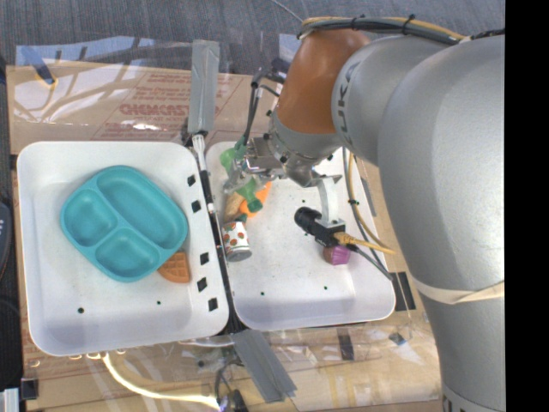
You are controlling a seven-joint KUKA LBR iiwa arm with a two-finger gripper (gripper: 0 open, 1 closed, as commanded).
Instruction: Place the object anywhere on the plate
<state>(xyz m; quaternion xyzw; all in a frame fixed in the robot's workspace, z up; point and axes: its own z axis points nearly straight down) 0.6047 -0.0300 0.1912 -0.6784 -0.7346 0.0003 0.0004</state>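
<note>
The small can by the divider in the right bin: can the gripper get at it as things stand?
Probably yes. The small can lies with nothing over it, just below the gripper, though the divider crowds one side.

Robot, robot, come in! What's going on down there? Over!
Gripper low in right bin, over toy carrot. Teal plate waiting in left bin. Bin walls between.

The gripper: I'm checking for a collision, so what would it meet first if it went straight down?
Probably the orange toy lying just under the gripper in the right bin, though depth is unclear.
</note>
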